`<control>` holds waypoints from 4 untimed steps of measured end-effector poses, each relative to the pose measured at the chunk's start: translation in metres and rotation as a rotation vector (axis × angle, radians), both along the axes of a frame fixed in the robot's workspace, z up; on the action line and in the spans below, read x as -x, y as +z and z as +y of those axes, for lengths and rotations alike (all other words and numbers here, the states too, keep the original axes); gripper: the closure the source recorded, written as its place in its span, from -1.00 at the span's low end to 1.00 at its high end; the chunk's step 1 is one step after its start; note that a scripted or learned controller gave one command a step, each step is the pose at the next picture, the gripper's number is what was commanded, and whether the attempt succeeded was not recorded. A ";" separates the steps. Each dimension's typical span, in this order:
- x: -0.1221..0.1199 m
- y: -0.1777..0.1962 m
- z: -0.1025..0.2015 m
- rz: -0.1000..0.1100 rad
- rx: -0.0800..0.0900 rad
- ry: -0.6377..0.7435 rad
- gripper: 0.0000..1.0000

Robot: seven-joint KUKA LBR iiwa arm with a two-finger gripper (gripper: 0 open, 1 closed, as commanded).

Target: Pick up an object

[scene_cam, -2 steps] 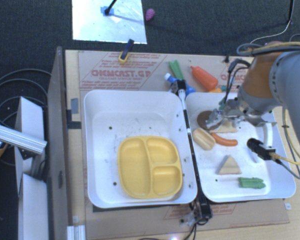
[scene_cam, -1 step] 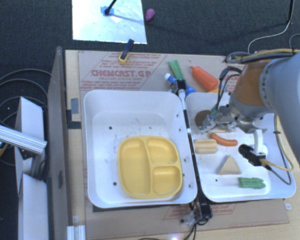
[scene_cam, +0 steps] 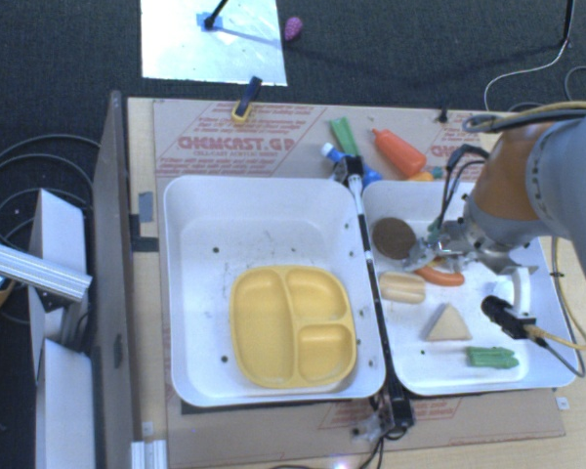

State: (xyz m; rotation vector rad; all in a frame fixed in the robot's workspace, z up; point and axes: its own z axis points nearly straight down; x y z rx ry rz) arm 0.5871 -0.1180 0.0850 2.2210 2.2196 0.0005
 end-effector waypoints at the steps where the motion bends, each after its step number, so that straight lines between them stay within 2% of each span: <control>1: -0.056 0.001 0.036 -0.006 -0.001 0.009 -1.00; 2: 0.001 -0.001 0.028 0.005 -0.001 0.000 -1.00; 3: -0.002 0.011 0.028 -0.002 -0.001 0.004 1.00; 4: 0.024 0.113 0.083 -0.008 -0.004 0.010 1.00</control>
